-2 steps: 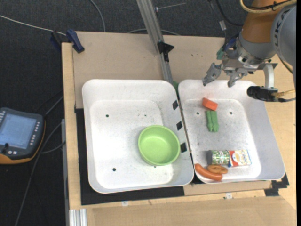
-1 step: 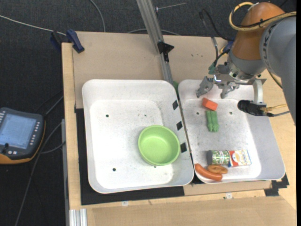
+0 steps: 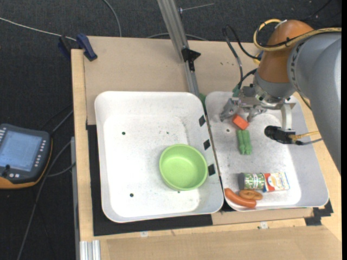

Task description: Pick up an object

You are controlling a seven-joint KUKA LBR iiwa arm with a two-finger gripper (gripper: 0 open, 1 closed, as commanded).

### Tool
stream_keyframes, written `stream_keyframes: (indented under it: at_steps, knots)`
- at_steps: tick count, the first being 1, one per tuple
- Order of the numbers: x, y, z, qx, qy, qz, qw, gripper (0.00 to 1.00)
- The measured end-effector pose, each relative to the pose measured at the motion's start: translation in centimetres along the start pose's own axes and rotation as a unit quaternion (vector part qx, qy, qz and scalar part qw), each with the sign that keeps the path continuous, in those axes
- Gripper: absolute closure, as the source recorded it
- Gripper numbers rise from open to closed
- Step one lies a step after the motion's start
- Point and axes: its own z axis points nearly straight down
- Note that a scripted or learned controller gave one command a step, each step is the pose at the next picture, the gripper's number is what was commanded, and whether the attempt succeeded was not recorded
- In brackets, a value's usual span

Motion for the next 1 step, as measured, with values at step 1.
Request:
stream_keyframes:
  at_steps: [1]
  knots:
    - [0.00,0.17,-1.36,-0.003,0.000,0.000,1.0000,1.00]
